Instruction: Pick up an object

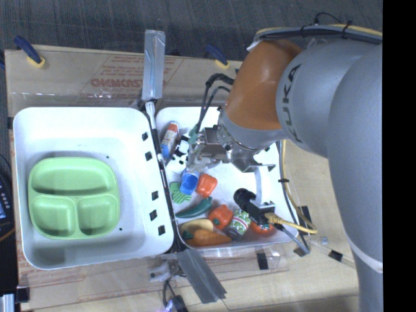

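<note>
1. At the near edge of the right bin (pixel 170 119) lie a carrot (pixel 207 238), a banana (pixel 197 225) and a small green can (pixel 239 224).
2. A green pepper (pixel 194 208) lies a little farther in, beside the left wall.
3. The gripper (pixel 195 149) hangs above the bin's middle; a blue cup (pixel 188 183) and an orange piece (pixel 207 185) are just below it. I cannot tell how its hand stands.
4. A small bottle (pixel 169 136) lies near the far left corner.
5. The left bin (pixel 39 255) carries a green divided tray (pixel 73 197).

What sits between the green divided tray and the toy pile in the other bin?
In the camera view, the bare white floor of the left bin beside the green tray, then the two bins' adjoining walls carrying black clips, before the toy pile.
</note>
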Tool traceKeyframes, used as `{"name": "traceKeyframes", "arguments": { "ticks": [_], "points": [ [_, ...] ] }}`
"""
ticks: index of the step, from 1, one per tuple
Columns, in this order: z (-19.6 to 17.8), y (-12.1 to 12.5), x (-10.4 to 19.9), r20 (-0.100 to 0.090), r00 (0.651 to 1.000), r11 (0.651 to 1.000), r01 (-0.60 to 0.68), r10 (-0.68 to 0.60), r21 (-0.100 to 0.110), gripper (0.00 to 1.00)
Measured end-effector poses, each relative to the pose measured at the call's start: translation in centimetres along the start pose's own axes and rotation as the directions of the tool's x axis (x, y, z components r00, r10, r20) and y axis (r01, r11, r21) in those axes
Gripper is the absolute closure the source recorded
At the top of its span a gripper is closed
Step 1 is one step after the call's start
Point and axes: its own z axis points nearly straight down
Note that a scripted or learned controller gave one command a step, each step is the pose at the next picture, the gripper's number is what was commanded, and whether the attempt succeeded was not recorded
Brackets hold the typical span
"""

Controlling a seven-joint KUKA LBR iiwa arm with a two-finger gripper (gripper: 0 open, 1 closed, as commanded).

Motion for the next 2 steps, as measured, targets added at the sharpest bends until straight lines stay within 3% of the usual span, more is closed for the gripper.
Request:
{"name": "traceKeyframes", "arguments": {
  "ticks": [1, 2],
  "points": [
    [-0.4, 2.4, 9.2, -0.001, 0.998, 0.998, 0.057, -0.057, 0.000, 1.00],
    [-2.8, 4.7, 3.2, 0.001, 0.973, 0.973, -0.230, 0.230, -0.001, 1.00]
  ]
}}
